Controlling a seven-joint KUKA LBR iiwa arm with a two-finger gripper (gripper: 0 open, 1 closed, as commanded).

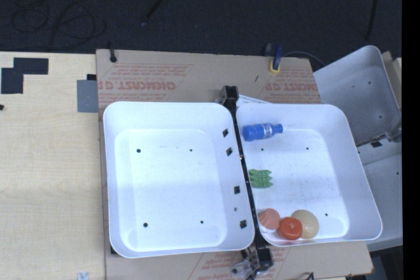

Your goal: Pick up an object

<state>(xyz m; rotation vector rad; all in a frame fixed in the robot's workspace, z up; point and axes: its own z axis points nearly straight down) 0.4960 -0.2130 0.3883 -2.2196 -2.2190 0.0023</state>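
Object candidates, all in right bin (357, 167):
- Blue bottle (262, 131): on its side, far end, close to the wall shared with left bin (110, 160); well apart from the rest.
- Green item (260, 178): small, low, mid-length, just beside the same shared wall; kind too small to tell.
- Pink round piece (268, 218), red round piece (290, 228), tan round piece (306, 223): bunched in near corner, touching or overlapping one another, hard against the rim.

Underlay: brown cardboard sheet (164, 79) beneath both bins.

Pincer: state cannot be told from this view.

Step in hand, by judgement: outset of the pick, before any approach; nothing lifted, every item lying on the bin floor.

Next move, by judgement: choice of one target, then descent over it. Bottle likeliest, being isolated with room on both long sides; grasp best set across its narrow width. Corner cluster poorer, being crowded against the wall. Green item flat and near the wall, so liable to a miss.
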